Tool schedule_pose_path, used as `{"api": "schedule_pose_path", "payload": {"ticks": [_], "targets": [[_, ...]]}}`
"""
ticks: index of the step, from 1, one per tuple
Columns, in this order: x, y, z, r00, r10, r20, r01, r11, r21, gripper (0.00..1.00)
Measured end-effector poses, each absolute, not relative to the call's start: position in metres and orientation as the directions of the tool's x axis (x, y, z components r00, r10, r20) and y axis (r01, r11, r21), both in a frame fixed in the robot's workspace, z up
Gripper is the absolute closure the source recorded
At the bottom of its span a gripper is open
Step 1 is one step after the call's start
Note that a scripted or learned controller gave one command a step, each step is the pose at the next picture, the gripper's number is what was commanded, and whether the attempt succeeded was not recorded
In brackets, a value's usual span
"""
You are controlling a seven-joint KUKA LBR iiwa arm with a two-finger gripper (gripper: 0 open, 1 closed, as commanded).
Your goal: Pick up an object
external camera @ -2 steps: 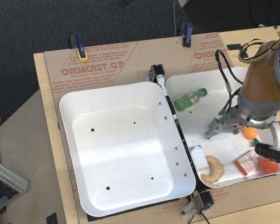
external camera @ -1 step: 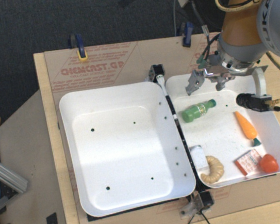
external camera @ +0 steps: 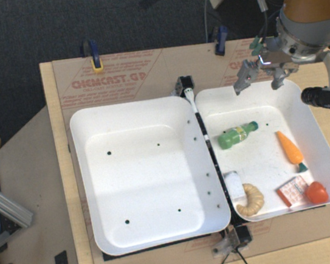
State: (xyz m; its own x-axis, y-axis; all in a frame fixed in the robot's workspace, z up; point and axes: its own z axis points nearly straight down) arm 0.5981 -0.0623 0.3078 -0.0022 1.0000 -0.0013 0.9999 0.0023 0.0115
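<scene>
We saw the left bin point(external camera: 141, 181) lying on the board with a few small dark dots on its floor. Just to its right, touching along a black dividing strip, lay the right bin point(external camera: 322, 154), and all the objects sat in it. Nearest the divider, a white packet point(external camera: 232, 184) rested by the lower left wall, with a croissant point(external camera: 251, 199) curled just beside and below it. Higher up, near the middle of the bin, we found a green bottle point(external camera: 237, 135) lying on its side, its cap pointing right. Further right, a carrot point(external camera: 290, 147) lay slanted, tip toward the upper left. Below it sat a small red-and-white packet point(external camera: 292, 191), and touching that on the right, a tomato point(external camera: 316, 192) in the lower right corner. The gripper point(external camera: 259, 76) hung above the bin's upper edge, its two fingers spread apart with nothing between them, well apart from every object.
</scene>
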Motion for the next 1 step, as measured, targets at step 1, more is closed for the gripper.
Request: {"api": "schedule_pose_path", "payload": {"ticks": [1], "targets": [[0.5989, -0.0601, 0.3603, -0.001, 1.000, -0.002, 1.000, 0.001, 0.008, 0.00]]}}
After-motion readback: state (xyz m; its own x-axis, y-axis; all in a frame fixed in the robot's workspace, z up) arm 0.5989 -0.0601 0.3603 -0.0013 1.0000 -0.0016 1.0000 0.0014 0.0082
